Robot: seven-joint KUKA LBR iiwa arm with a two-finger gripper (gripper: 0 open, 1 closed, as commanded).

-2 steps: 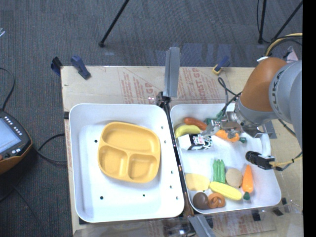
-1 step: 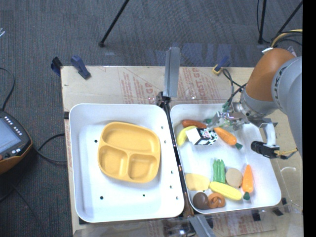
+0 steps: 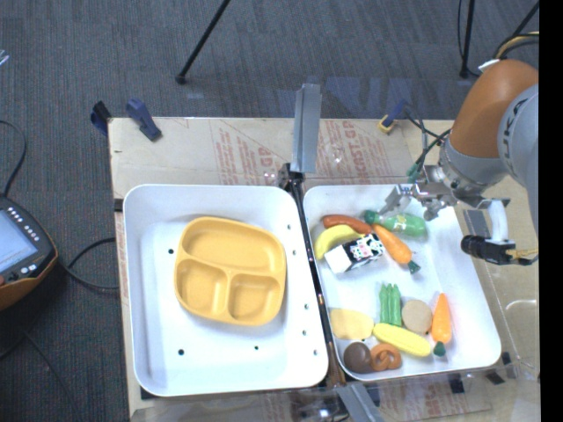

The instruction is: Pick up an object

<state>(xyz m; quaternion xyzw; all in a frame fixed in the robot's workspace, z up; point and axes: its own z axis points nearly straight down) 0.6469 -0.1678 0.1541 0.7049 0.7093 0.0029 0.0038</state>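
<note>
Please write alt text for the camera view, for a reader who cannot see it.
A grey and orange robot arm reaches from the right, its gripper above toy food in the right bin. The left bin holds a yellow divided plate.

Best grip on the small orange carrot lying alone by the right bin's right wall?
Judging from its pose, take the small orange carrot across its thicker middle, descending from above. It lies flat and lengthwise, with bare floor on its right; the round tan piece crowds its left.
</note>
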